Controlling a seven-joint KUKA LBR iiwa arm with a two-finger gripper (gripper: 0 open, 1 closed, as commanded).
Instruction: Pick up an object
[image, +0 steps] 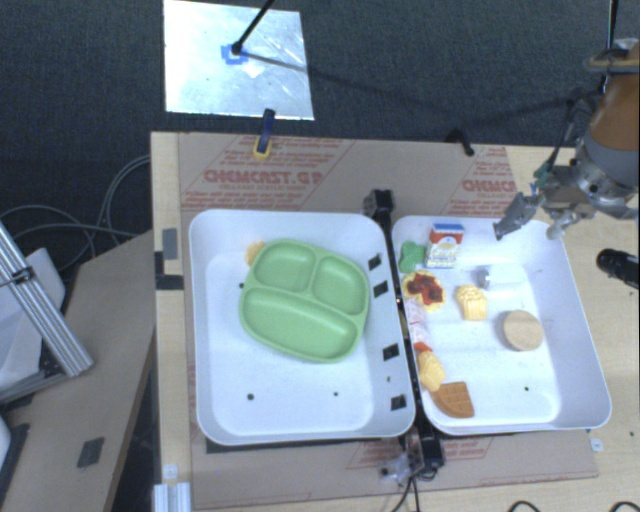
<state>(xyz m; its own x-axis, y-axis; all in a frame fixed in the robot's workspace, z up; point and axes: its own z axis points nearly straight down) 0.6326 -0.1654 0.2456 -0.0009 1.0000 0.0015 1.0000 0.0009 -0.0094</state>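
Observation:
My gripper (527, 229) hangs above the far right corner of the right bin (560, 400), open, with nothing between its fingers. Below and to its left, the bin holds a small red-and-white carton (445, 245), a green piece (410, 257), a dark red lump (425, 288), a yellow block (472, 302), a round tan disc (521, 330), a yellow piece (431, 372) and an orange-brown wedge (454, 400). A tiny grey item (481, 277) lies near the bin's middle.
In the left bin (225, 400) sits a green divided plate (305, 298), and a small yellow thing (255, 250) peeks out behind it. A black divider (392, 290) runs between the bins. Cardboard lies under both bins.

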